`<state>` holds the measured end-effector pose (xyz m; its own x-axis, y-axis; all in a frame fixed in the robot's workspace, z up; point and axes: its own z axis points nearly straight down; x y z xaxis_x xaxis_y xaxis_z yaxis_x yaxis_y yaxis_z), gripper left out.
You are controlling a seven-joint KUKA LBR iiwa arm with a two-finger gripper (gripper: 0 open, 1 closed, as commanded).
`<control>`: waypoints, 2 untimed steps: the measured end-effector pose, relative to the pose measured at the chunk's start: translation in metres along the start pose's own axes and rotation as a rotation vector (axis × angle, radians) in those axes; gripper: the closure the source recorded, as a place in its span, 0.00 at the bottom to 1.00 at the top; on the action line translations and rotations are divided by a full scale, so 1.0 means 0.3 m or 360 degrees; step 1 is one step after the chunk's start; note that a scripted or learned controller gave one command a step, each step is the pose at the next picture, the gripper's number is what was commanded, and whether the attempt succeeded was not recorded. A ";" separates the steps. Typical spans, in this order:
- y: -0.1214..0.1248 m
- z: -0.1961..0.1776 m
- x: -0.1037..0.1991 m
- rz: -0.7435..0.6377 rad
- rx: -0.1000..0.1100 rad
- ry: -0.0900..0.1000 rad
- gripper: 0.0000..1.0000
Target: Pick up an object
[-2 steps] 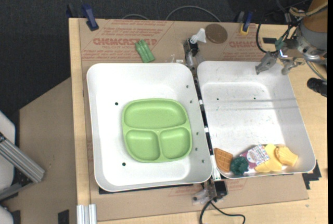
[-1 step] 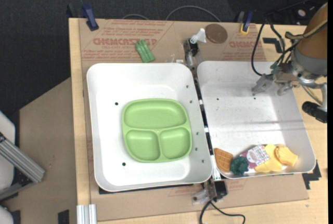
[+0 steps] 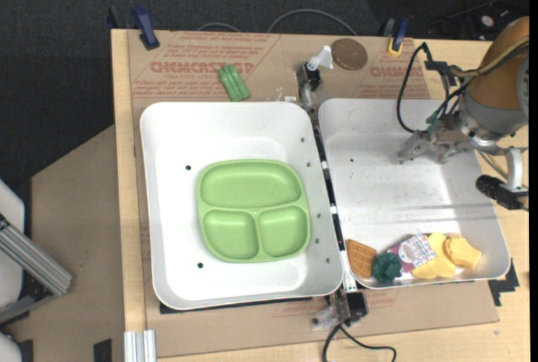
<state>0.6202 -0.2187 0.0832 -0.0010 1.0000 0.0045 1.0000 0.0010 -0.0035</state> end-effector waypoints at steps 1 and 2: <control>0.150 -0.002 -0.002 0.0000 0.0029 0.0017 0.00; 0.156 -0.040 -0.009 -0.0002 -0.0002 -0.0003 1.00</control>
